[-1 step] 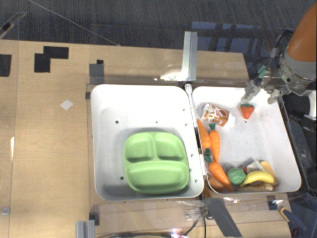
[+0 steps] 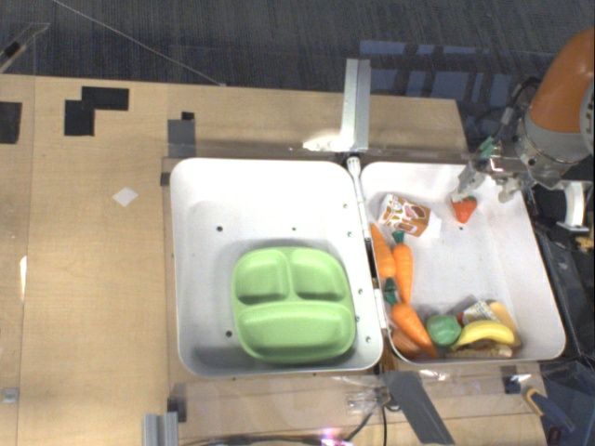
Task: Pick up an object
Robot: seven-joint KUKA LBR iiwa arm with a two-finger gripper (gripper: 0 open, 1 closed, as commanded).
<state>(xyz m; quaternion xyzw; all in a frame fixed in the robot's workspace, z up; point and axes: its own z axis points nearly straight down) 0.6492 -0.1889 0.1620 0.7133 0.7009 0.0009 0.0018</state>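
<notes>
My gripper (image 2: 488, 190) hangs over the far right corner of the right bin (image 2: 521, 268), and its two fingers stand apart, so it is open. A small red-orange toy piece (image 2: 464, 210) lies just below the left fingertip (image 2: 469, 186), touching or nearly touching it, not between the fingers. Along the bin's left side lie a printed snack packet (image 2: 406, 216) and two carrots (image 2: 394, 260). At the near edge are another carrot (image 2: 410, 322), a green lump (image 2: 444, 329) and a banana (image 2: 485, 334).
The left bin (image 2: 204, 212) holds a green divided plate (image 2: 293, 303) near its front. A metal post (image 2: 357, 100) rises behind the wall between the bins. The middle of the right bin is bare white floor. The arm's orange band (image 2: 565, 91) is at the far right.
</notes>
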